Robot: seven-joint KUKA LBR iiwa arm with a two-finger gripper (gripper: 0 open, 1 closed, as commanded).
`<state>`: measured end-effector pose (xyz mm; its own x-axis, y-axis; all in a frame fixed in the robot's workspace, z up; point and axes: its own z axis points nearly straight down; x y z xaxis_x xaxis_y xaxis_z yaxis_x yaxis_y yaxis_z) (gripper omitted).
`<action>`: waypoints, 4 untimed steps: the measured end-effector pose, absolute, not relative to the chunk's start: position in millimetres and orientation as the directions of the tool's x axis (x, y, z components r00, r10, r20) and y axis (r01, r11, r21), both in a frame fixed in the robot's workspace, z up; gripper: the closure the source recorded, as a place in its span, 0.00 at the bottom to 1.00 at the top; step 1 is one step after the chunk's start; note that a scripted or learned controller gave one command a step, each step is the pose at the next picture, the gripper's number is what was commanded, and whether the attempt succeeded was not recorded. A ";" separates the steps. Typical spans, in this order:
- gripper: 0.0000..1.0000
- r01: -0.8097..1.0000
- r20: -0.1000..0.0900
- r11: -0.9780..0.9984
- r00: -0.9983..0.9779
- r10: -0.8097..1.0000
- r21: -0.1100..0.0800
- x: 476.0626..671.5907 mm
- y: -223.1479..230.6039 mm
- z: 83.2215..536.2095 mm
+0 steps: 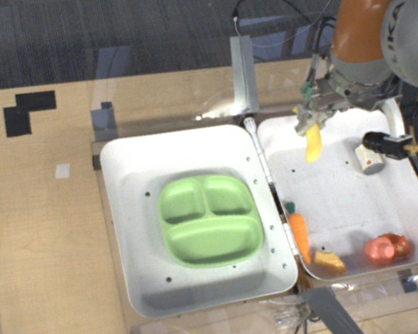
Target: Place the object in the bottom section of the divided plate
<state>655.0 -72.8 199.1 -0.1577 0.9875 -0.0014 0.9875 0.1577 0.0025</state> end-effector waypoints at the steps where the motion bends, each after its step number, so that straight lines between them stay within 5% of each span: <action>1: 1.00 0.987 0.001 0.162 -0.162 0.987 0.000 626.9 5.9 181.8; 2: 1.00 0.858 0.001 0.513 -0.513 0.858 0.001 558.4 55.2 182.0; 3: 1.00 0.868 0.001 0.497 -0.497 0.868 -0.001 493.6 96.3 181.6; 4: 1.00 0.628 -0.001 0.779 -0.779 0.628 0.003 581.7 130.3 242.6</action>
